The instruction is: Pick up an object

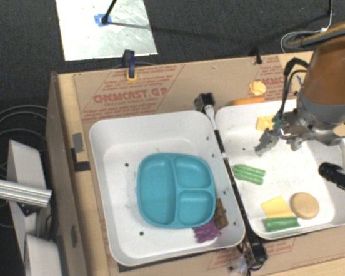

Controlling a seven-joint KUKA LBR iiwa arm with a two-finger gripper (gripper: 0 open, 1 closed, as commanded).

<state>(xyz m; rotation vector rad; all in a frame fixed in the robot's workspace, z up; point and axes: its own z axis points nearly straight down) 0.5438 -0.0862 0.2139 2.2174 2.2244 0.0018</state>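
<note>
1. White plastic makes up the two bins, side by side: the left bin (111, 174) and the right bin (333, 208).
2. Grey and orange, the one arm (334, 75) reaches in from the right and hangs over the upper part of the right bin.
3. One teal divided plate (176, 189) lies in the left bin, with three compartments.
4. The gripper (279, 134) points toward the left; whether it is wide, narrow or holding anything cannot be told from here.
5. One green pickle-like piece (249, 174) lies just below and slightly left of the gripper, its long axis running from upper left to lower right. It is the nearest thing, so I judge it the likely target; the move would be a short drop down and leftward.
6. Near the right bin's front edge sit one tan round piece (305, 205), one yellow block (275, 206) and one green stick (281, 222), close together.
7. One yellow piece (265, 121) lies just above the gripper.
8. One purple piece (205, 232) and one brown piece (221, 215) sit at the plate's lower right rim.
</note>
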